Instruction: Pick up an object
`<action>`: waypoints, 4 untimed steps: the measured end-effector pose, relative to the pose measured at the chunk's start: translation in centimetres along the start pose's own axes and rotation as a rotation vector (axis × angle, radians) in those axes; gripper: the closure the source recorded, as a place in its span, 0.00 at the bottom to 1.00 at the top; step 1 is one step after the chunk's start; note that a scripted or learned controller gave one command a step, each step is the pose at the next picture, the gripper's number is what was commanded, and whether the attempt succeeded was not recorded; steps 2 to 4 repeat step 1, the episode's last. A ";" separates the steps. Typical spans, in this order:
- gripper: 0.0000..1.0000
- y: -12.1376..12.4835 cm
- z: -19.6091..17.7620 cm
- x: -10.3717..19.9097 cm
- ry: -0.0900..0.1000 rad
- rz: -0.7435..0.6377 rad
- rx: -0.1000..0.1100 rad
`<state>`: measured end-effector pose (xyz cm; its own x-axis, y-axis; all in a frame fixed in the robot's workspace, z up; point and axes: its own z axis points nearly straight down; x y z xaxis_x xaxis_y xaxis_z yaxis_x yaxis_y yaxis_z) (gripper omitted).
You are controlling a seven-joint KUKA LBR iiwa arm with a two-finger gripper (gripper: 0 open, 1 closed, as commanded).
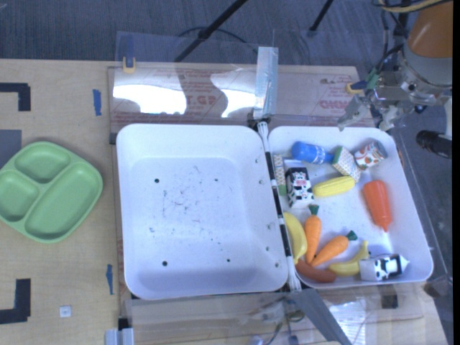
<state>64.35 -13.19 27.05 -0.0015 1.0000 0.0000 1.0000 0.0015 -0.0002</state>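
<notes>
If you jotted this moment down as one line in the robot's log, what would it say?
arm: above right bin's far corner | tool: nothing seen held | right bin: toys, including carrots and blue bottle | left bin: no toys | pick: not yet done

You have 2 bins side by side: the left bin (144, 149), the right bin (410, 207) holding toys, a divided plate (50, 190) further left.

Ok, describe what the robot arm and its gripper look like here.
The arm enters at the upper right: a rounded orange section above a grey wrist. Yellow and dark cables loop beside it at the top edge. Below the wrist hangs the gripper, a cluttered grey metal assembly with thin wires and small green and yellow bits near its left side. It is too small and blurred to make out finer markings.
</notes>
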 end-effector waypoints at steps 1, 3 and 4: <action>0.00 -1.4 7.5 -7.0 -0.001 -0.083 -0.001; 0.00 -1.4 7.5 -7.0 -0.001 -0.083 -0.001; 0.00 -1.4 7.5 -7.0 -0.001 -0.083 -0.001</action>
